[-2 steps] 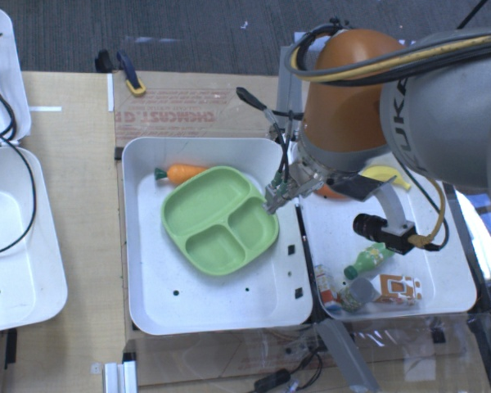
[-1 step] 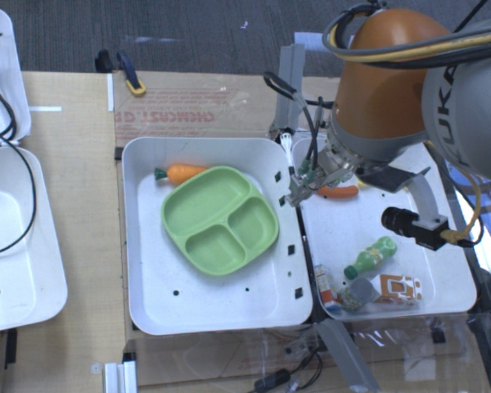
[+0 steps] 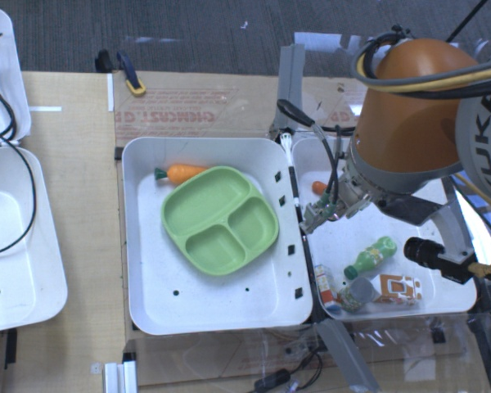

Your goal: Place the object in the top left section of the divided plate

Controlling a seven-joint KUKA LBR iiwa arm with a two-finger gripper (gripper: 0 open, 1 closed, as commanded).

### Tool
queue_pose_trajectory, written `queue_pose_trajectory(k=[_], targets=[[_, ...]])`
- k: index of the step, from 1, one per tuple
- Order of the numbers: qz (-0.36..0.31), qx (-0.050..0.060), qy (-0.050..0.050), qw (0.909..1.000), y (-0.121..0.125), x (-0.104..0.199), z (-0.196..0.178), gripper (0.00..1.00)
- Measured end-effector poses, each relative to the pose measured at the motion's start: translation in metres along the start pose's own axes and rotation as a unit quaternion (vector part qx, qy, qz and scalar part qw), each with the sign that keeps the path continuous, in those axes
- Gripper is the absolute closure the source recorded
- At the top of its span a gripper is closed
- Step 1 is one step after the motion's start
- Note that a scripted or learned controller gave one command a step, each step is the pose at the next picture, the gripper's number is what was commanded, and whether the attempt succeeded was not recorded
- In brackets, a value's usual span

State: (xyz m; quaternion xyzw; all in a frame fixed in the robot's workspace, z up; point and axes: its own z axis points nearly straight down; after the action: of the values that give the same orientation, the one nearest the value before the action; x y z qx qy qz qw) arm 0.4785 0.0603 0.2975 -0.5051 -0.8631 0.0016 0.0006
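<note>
Nearest the camera, along the lower edge of the right bin, lies a small clutter: a red-and-white packet against the divider, a grey rounded lump, an orange-and-white carton lying flat, and a green plastic bottle tipped on its side just above them. A black cylinder juts in from the right, beside the bottle.

In the left bin, a smooth white tray with rounded corners, sits the divided plate, a pale green, matte, rounded-square dish with three hollows, turned at a slant. All three hollows are bare. A toy carrot, orange with a dark green tip, lies on the bin floor touching the plate's far rim.

The gripper hangs over the right bin close to the divider, under the glossy orange band of the arm. Whether its fingers are spread or pressed together I cannot tell. A small orange piece rests on the bin floor just beside it.

Beyond the bins, brown cardboard covers the bench.
</note>
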Motion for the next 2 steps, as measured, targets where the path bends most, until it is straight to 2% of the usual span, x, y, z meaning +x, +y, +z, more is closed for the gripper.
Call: queue_pose_trajectory(k=[1, 2], targets=[[0.000, 0.000, 0.000, 1.0000, 0.0000, 0.0000, 0.0000, 0.00], [0.000, 0.001, 0.000, 1.0000, 0.0009, -0.0013, -0.0081, 1.00]])
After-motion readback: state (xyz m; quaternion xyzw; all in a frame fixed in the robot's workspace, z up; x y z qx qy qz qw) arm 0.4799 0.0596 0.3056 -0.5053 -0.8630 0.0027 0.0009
